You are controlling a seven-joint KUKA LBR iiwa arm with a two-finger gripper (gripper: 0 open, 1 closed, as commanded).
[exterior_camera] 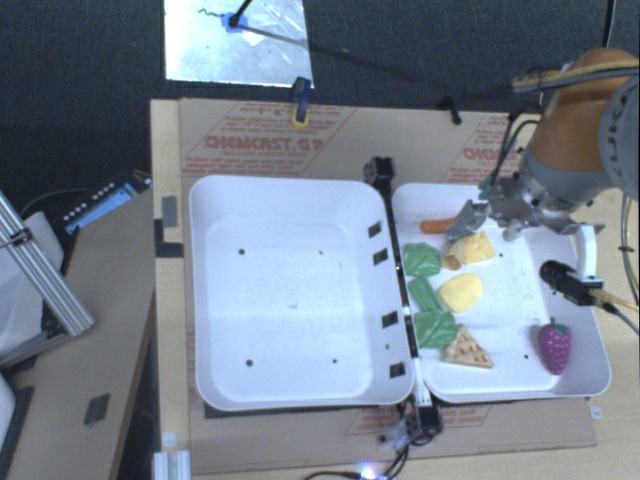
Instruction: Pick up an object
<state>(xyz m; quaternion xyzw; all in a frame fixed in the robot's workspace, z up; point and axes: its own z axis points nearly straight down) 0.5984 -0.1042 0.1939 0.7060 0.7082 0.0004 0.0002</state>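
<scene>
The right bin [520, 383] holds several toy foods: a pale yellow chunk [472, 251], a round yellow piece [461, 291], an orange carrot [434, 226], two green leafy pieces [421, 260] [433, 325], a pizza slice [468, 349] and a purple berry [554, 344]. My gripper [490, 224] reaches in from the right and hangs over the bin's far part, just behind the pale yellow chunk. It is open, with its fingers spread and nothing between them.
The left bin [290, 293] lies beside the right one, with black clips along the shared rim [397, 278]. Both rest on a cardboard sheet [260, 138]. A shiny foil sheet [237, 28] lies beyond the bench.
</scene>
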